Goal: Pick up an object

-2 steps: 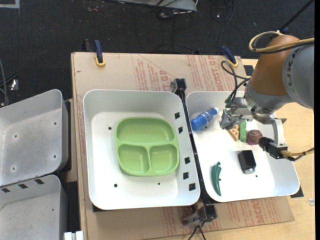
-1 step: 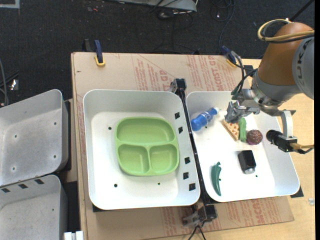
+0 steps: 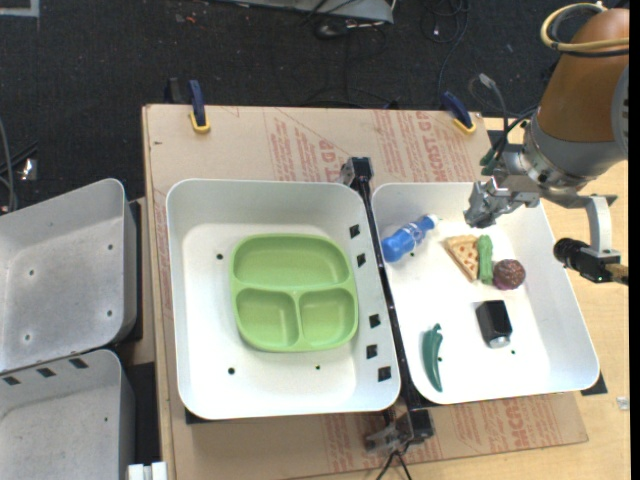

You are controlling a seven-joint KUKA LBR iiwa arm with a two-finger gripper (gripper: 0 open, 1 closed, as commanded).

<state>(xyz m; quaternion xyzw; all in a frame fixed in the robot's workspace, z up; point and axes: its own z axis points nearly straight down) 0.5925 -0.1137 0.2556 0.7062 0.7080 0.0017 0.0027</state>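
We see the shallow white right-hand bin (image 3: 560, 358), right of frame centre. At its upper edge hangs the grey end effector (image 3: 487, 208); spread or pressed together, we cannot tell. Just below lies the slim green stick-shaped toy (image 3: 485, 256), long axis running up-down.

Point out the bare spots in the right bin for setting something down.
Free: the near-right corner of the right bin, past the black block, and the strip between blue bottle and green pepper. Crowded: under the pincer, around pizza slice and purple ball.
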